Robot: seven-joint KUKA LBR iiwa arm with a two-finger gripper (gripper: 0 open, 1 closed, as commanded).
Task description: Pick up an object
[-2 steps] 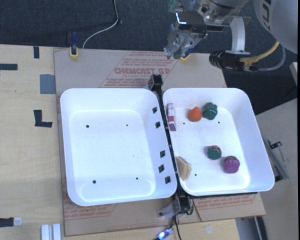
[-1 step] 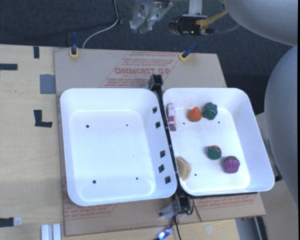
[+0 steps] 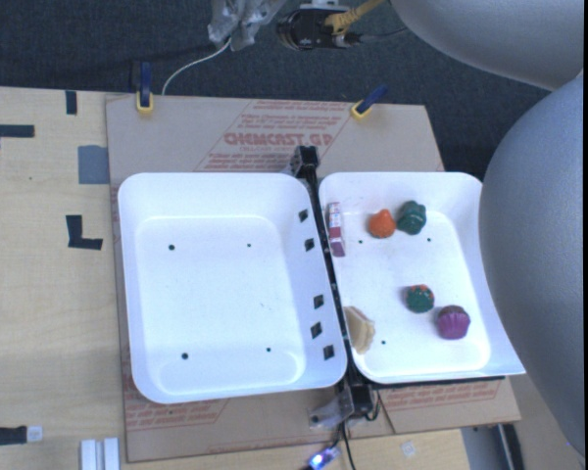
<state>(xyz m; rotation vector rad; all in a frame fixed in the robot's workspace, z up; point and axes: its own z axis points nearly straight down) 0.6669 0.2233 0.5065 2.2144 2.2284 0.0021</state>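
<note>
- Looking down from the camera view, nothing has been lifted yet: the orange piece (image 3: 380,224), two green pieces (image 3: 411,217) (image 3: 419,299), purple piece (image 3: 453,322) and tan lump (image 3: 360,330) all lie in the right bin (image 3: 470,262).
- The gripper (image 3: 237,13) sits well beyond the bin's far edge, touching nothing; I cannot tell how wide its jaws stand.

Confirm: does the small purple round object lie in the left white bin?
No. The small purple round object lies in the right white bin, near its lower right corner beside a green-and-red piece.
</note>
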